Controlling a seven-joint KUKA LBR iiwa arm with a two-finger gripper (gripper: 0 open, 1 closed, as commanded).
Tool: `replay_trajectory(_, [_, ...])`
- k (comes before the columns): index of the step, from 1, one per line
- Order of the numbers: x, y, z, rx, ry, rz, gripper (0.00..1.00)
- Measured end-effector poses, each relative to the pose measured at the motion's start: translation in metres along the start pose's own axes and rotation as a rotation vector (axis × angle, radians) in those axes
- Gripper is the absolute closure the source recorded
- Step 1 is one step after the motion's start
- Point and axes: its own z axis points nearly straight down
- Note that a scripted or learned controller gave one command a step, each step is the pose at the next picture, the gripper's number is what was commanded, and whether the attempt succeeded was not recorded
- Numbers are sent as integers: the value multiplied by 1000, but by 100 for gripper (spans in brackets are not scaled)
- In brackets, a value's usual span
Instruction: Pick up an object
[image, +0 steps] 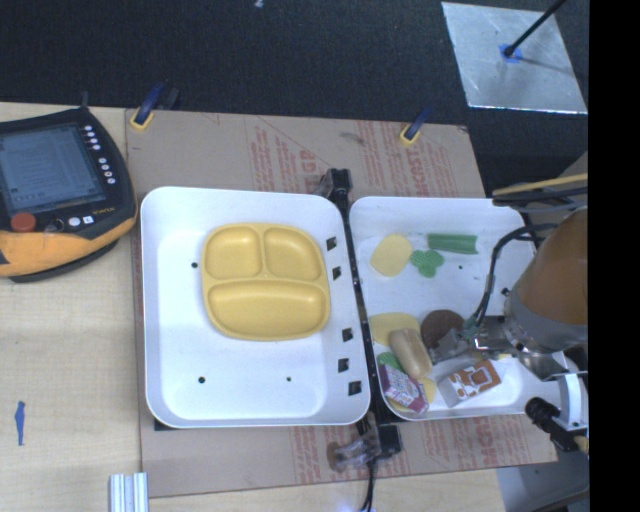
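Hovering gripper (470, 340) beside brown-and-white packet (470, 381), label print unreadable.

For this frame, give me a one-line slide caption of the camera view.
KUKA arm reaches into the right bin among small items, while a yellow divided plate sits in the left bin.

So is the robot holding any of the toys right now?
Can't tell. The gripper is down in the right bin beside the brown round toy, but nothing clearly shows between its fingers.
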Motion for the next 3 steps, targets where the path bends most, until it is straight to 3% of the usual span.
replay_trajectory(1, [46, 38, -1, -8, -6, -5, 0])
replay_trajectory(2, [44, 36, -11, -3, -3, -2, 100])
replay_trajectory(3, [44, 36, -10, -3, -4, -2, 0])
